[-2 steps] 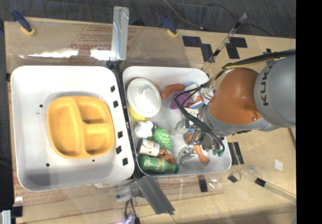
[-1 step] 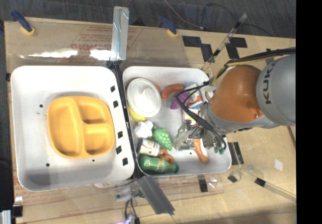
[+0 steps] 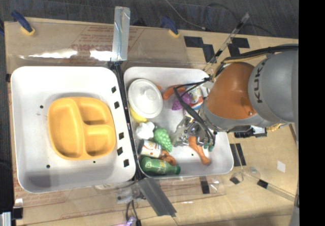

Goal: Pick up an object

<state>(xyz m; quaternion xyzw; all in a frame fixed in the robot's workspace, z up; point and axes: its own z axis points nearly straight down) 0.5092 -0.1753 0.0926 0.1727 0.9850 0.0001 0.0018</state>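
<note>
My gripper [image 3: 192,134] reaches down into the right bin [image 3: 223,161], near its right side, under the orange wrist band [image 3: 231,99]. An orange carrot-like piece [image 3: 201,152] lies just below and partly under it. To its left sits a green bumpy toy [image 3: 163,138]. Purple grapes [image 3: 186,99] and another orange piece [image 3: 168,92] lie just above the gripper, partly crossed by black cables. A white bowl [image 3: 145,96] rests at the bin's upper left over a yellow thing [image 3: 136,115]. The view does not show anything held.
A small white toy [image 3: 144,130], a little bottle [image 3: 154,150] and a green bottle [image 3: 160,166] crowd the right bin's lower left. The left bin [image 3: 25,118] holds a yellow divided plate [image 3: 81,127]. A taped divider [image 3: 121,34] runs between the bins.
</note>
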